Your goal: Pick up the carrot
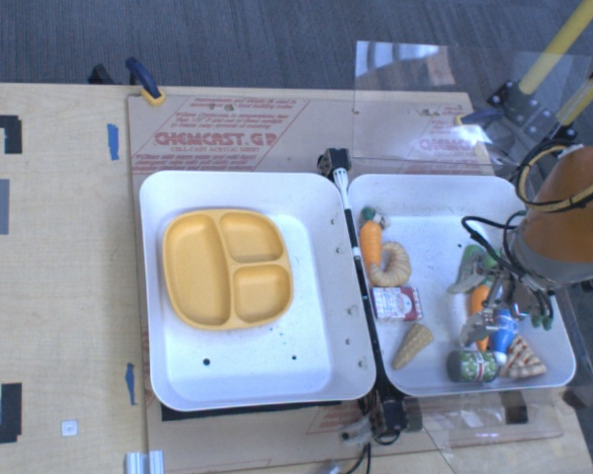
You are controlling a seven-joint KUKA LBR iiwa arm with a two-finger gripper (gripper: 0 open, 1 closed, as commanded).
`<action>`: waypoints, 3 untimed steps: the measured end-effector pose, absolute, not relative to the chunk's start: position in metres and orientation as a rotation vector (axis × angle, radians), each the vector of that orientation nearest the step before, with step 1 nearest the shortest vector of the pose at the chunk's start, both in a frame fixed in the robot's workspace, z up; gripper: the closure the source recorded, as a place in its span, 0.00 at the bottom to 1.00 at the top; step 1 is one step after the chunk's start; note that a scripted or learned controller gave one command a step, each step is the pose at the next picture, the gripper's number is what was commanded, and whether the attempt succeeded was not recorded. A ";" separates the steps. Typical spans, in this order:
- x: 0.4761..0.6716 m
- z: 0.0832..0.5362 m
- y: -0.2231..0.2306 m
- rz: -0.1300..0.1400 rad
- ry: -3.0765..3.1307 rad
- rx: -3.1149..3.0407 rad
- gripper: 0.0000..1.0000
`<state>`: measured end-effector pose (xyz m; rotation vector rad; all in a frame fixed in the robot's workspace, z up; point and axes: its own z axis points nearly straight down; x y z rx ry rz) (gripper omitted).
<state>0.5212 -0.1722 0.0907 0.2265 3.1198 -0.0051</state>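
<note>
Grey carpet lies beyond the bench (49, 265), whose top is pale wood with a cardboard sheet (227, 131) under two white bins. On the left, the left bin (306, 363) holds a yellow divided plate (227, 268). To its right, the right bin (425, 205) holds the clutter. At its far left corner lies the carrot (372, 243), orange with a green top, lengthwise beside the bin wall and touching a tan bagel (392, 263) on its right. Just nearer sits a red-and-white packet (396, 305), and nearer still a cone (411, 345). Down in the near right corner are a green can (471, 366) and a pizza slice (525, 361), close together.

From the right comes the arm (563, 215), its orange band over the bin's right side. Over the heap of small things by the can hangs the gripper (494, 314), well apart from the carrot. How wide it stands I cannot tell; wires and toys hide its tip.
</note>
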 end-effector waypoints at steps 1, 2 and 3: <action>0.527 0.104 -0.172 -0.008 3.103 0.223 1.00; 0.526 0.103 -0.172 -0.007 3.105 0.223 0.00; 0.514 0.091 -0.165 0.000 3.104 0.381 0.00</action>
